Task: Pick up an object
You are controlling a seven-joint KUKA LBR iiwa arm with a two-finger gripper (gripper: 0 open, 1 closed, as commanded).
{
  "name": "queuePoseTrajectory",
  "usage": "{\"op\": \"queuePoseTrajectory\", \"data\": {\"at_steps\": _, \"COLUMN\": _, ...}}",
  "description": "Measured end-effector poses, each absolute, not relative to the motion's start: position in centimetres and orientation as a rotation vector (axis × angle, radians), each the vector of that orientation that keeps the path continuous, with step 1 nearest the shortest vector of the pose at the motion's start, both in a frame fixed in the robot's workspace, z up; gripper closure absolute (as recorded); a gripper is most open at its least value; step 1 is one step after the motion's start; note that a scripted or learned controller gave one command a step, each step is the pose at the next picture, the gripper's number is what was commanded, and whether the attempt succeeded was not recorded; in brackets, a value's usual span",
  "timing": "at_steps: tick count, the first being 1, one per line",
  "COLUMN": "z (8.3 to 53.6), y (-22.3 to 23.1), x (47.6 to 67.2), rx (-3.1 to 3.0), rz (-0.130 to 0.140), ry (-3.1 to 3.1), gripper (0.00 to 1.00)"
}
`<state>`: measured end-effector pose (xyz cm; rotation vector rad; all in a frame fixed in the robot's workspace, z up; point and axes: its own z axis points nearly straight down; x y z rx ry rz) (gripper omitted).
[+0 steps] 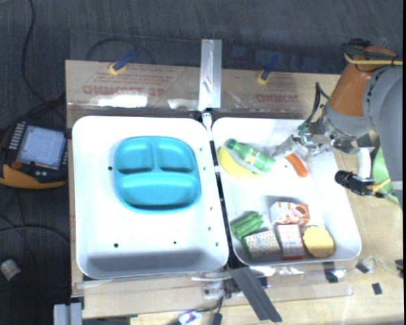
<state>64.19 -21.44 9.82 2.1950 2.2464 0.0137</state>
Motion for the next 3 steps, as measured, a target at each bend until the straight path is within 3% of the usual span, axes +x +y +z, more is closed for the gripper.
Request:
{"op": "queuePoseTrajectory", "data": {"at_steps": 1, "z": 14.1, "y": -21.8, "x": 63.8, "rx": 2.155, "rz": -0.001, "ry": 2.288, "gripper": 0.0}}
{"op": "queuePoseTrajectory", "data": {"at_steps": 2, "z": 9.6, "y": -20.5, "x": 63.1, "rx": 2.238, "rz": 0.001, "ry": 2.206, "gripper": 0.0}}
{"op": "queuePoseTrajectory", "data": {"at_steps": 3, "z": 10.3, "y": -20.4, "x": 63.2, "rx": 2.237, "rz": -0.001, "ry": 2.211, "gripper": 1.0}}
